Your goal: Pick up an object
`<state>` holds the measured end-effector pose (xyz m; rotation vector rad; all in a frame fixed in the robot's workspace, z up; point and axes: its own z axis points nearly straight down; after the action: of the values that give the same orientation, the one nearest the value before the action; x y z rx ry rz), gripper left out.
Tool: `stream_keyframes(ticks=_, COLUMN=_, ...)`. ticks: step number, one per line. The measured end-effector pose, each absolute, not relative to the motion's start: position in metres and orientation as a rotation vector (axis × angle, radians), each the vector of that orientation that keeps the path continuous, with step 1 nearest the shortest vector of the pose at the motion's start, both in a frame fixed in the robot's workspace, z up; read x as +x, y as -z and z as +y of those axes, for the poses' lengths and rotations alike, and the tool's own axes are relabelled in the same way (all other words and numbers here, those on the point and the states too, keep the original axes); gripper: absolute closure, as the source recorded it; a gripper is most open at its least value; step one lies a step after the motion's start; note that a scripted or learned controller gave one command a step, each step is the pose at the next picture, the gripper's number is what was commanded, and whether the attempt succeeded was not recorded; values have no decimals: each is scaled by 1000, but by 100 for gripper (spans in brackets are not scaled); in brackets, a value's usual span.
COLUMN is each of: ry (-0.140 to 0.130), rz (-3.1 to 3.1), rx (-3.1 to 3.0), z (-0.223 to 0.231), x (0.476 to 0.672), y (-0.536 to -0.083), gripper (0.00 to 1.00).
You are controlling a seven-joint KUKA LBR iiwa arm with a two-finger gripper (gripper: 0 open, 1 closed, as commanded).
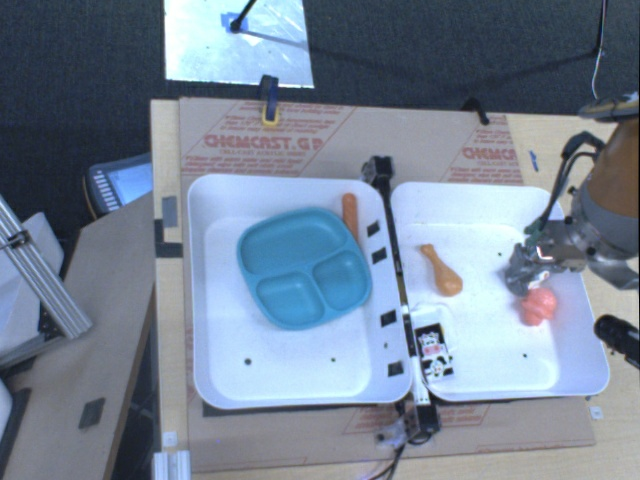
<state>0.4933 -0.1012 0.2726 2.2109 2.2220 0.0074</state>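
Two shallow white bins (300,393) sit side by side. Four loose things lie in them: one pink lumpy toy (538,307) just below the grey gripper (522,272), nearly touching; one orange spoon-shaped piece (441,270) to its left; one black-and-white card (433,352); and one blue sectioned plastic tray (304,266) farther left, partly hiding an orange stick (350,212).

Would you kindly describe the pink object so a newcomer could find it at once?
Look in the right-hand bin, near its right wall. The pink lump lies just below the gripper. It is rounded and pink, unlike the orange spoon-shaped piece nearer the divider.
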Motion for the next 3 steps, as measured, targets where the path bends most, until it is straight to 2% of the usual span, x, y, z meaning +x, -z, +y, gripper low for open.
stream_keyframes(ticks=1, ry=-4, rz=2232, rx=2211, z=-49, x=492, y=-254, gripper=100)
stream_keyframes(ticks=2, ry=-2, rz=2232, rx=2212, z=-4, x=503, y=-241, gripper=100)
stream_keyframes(ticks=3, ry=-3, rz=2232, rx=2211, z=45, x=506, y=-244, gripper=100)
